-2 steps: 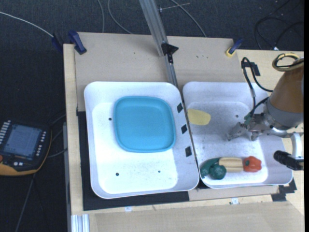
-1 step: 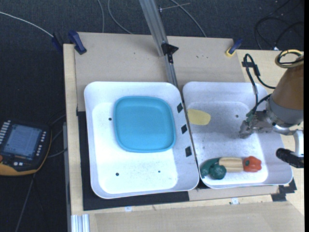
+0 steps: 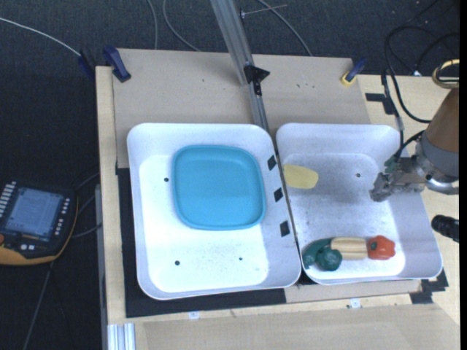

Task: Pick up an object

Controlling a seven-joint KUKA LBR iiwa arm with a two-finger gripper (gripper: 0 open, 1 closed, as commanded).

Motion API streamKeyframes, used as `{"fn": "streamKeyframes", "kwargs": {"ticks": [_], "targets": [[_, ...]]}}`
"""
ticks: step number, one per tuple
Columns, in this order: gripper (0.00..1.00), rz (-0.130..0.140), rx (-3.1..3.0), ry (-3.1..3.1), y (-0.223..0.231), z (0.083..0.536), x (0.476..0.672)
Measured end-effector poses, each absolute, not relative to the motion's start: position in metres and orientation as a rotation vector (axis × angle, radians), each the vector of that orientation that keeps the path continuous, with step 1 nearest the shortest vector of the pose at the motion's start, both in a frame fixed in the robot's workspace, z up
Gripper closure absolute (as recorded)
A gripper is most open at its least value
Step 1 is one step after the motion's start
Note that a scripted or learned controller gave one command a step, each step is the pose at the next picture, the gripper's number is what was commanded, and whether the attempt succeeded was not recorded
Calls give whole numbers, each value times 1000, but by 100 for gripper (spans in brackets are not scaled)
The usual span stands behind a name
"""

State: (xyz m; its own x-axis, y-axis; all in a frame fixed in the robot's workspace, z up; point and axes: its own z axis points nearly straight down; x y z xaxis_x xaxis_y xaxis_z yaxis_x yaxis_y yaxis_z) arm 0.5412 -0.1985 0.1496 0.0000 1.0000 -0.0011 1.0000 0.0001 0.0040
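You have two shallow white bins side by side on the bench; the left bin point(image 3: 149, 217) holds a blue square plate point(image 3: 219, 187), lying flat toward its upper middle. The right bin point(image 3: 343, 133) holds four things: a pale yellow piece point(image 3: 300, 176) sits against its left wall, near the divide between the bins; along its near edge you see a dark green object point(image 3: 322, 257), a tan cylinder-like piece point(image 3: 349, 248) just beside it, and a red object point(image 3: 380, 248) touching the tan piece's right end. The gripper point(image 3: 384, 186) hangs over the right side of the right bin, above the bare floor, well apart from the yellow piece and clear of the row at the near edge; nothing is visible between its tips, and you cannot tell from here how wide they stand.
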Motion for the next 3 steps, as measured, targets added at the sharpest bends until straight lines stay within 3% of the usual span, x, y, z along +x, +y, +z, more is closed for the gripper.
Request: {"fn": "streamKeyframes", "kwargs": {"ticks": [2,3], "targets": [[100,3,2219,2220,-192,231,551],[100,2,2217,2227,-133,224,544]]}}
